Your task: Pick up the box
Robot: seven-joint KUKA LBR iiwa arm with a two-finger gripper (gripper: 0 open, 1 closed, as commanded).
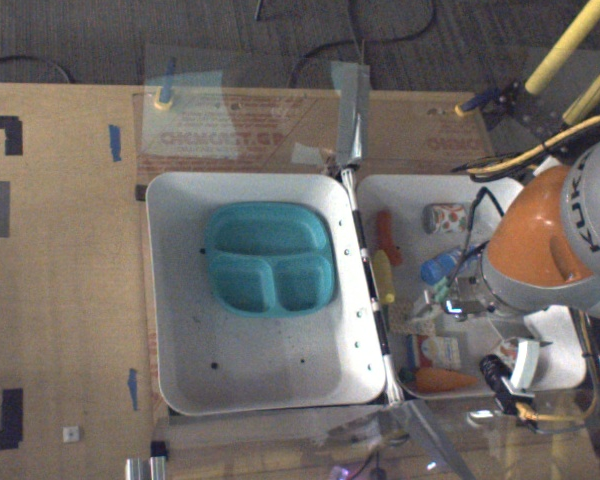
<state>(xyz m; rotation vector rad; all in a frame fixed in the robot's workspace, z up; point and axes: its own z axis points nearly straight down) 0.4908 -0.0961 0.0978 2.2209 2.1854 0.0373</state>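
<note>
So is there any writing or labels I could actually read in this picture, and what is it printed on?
"KU": large dark letters on the grey robot arm, cut off at the picture's edge.
Faint reddish print on the flat brown cardboard sheet behind the bins: too washed out to read.
Label on the small white patterned can in the right white bin: too small to read.
Print on the small white box: blurred.

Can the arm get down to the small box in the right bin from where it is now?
Probably yes: the arm already hangs over the right bin, and the box lies uncovered, though a carrot crowds it.
</note>
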